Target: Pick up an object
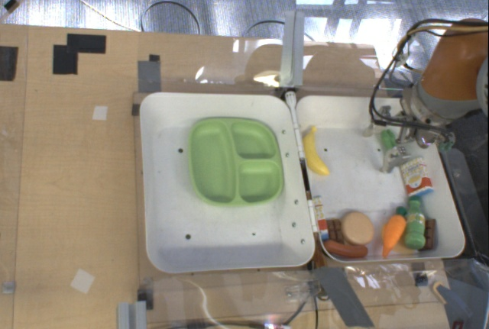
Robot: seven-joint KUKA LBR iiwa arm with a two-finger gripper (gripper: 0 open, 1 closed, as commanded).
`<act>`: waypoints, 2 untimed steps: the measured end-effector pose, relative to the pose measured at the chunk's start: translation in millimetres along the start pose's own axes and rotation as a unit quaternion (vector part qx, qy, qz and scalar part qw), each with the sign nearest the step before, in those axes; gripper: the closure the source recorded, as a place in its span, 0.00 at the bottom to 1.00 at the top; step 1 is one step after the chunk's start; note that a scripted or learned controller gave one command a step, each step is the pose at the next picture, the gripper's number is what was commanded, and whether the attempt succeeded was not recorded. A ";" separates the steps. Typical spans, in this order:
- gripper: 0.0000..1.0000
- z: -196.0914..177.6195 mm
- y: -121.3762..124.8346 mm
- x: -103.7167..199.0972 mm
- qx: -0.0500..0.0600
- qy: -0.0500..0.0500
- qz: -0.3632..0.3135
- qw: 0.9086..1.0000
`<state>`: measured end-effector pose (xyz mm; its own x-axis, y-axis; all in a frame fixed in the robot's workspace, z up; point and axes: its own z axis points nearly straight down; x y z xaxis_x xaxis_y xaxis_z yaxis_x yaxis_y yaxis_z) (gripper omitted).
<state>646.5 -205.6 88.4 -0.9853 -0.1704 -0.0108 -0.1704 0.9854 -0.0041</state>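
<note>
The hand (403, 154) hangs low in the right white bin (348, 167), touching a white-and-red packet (416, 175); whether it grips I cannot tell. Nearby lie a yellow banana (315, 153), orange carrot (393, 233) and round tan bun (357, 228). A green divided plate (234, 161) fills the left white bin (164, 190).

divided plastic plate (233, 162) was light green | curved toy banana (315, 152) yellow | toy carrot (393, 233) orange | shallow bins (168, 228) white
</note>
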 end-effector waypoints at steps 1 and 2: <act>0.00 0.2 56.3 -32.5 -0.001 0.007 0.111 0.994; 0.00 -158.5 3.7 27.5 0.004 -0.008 0.154 0.988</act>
